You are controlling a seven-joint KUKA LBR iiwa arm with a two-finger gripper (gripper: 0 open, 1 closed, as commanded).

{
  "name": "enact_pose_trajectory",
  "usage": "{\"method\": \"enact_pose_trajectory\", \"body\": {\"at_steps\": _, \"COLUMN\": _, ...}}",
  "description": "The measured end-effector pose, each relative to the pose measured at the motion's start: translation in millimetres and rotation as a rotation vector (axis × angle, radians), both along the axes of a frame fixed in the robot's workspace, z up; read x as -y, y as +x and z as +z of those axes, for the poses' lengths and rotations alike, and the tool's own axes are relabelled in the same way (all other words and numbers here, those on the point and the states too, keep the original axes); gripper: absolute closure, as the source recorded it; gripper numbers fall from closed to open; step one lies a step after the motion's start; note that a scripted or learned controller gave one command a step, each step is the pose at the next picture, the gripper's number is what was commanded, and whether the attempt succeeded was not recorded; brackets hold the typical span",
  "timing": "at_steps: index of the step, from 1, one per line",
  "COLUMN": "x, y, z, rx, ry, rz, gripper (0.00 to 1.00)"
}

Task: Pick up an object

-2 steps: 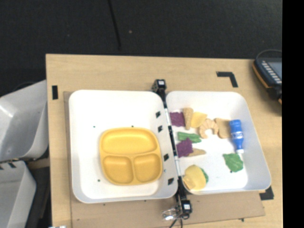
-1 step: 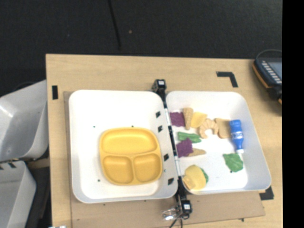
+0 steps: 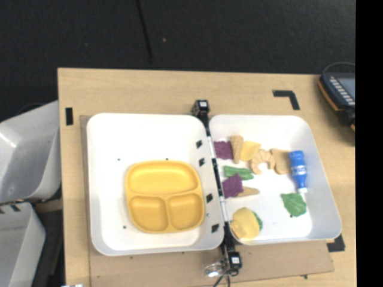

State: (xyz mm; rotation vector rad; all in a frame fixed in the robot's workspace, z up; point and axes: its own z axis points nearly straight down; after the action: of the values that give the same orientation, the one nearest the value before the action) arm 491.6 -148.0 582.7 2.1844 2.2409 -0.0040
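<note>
Gripper opening and load cannot be told from this view, so places are given from the right side, where the arm enters.

Farthest from that side, the left bin [image 3: 102,160] holds one yellow divided tray [image 3: 163,195]. It looks too wide and flat for a two-finger pinch and would likely slip.

The right bin [image 3: 317,220], nearer the arm, holds the small toy food:
- two purple pieces [image 3: 223,150]
- two green pieces [image 3: 294,204]
- one yellow-and-green burger [image 3: 246,223]
- about five tan or yellow pastry bits [image 3: 261,159]
- one blue bottle [image 3: 297,169]

The purple pieces and the burger sit against the dividing wall, which could block a finger. The pastry bits touch each other, so a grasp may catch two or scatter them. The bottle, nearest the arm, may roll away.
</note>
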Motion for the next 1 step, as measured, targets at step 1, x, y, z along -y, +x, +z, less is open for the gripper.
{"method": "enact_pose_trajectory", "body": {"at_steps": 1, "x": 0.7, "y": 0.5, "z": 10.8, "rx": 0.003, "ry": -0.003, "rz": 0.007, "gripper": 1.0}}
